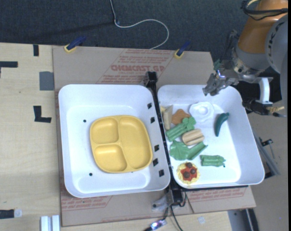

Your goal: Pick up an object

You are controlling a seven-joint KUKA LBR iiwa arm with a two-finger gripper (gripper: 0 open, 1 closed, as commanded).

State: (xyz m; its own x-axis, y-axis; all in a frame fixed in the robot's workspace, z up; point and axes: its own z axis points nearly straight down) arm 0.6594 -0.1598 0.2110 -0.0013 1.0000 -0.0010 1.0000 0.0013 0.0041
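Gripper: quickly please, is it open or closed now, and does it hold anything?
Gripper: cannot tell if open or closed; it sits above the far edge of the right bin, with nothing seen between its fingers.

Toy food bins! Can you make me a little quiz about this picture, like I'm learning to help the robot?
1. True or false: the yellow plate lies in the left bin.
2. Which toy lies nearest the tool? A) the pizza B) the fried egg C) the hot dog
3. Fill in: the dark green pepper lies in the ____ bin.

Key
1. True. The plate has three sections with no food on them.
2. B. The egg lies just below the tool, near the top of the right bin; the pizza is at the bottom.
3. Right.
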